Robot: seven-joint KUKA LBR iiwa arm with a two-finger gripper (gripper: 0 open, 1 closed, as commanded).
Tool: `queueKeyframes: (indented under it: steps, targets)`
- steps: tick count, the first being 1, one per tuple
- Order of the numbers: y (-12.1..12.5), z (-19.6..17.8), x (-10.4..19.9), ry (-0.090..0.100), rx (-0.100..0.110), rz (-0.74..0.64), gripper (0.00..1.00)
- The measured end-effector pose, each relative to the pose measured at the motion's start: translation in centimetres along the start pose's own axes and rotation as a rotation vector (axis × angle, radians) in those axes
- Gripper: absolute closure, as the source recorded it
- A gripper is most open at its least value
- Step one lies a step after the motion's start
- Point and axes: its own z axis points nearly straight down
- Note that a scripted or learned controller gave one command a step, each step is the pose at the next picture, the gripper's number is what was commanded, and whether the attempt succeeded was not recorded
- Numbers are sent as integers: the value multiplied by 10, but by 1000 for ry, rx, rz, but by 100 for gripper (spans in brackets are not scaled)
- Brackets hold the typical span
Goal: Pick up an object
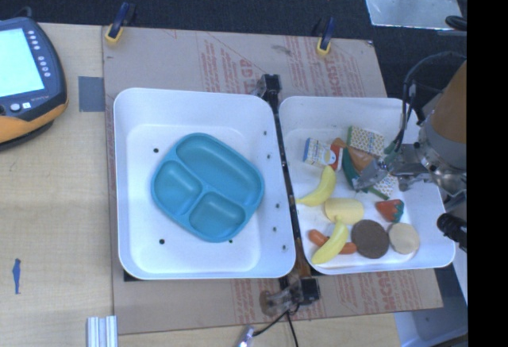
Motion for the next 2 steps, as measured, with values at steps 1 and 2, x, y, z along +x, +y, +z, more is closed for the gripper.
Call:
queueKeyframes:
  steps: [1, 2]
  targets:
    - [26, 101, -54, -1, 2, -2, 0]
    - [71, 100, 6, -2, -1, -3, 0]
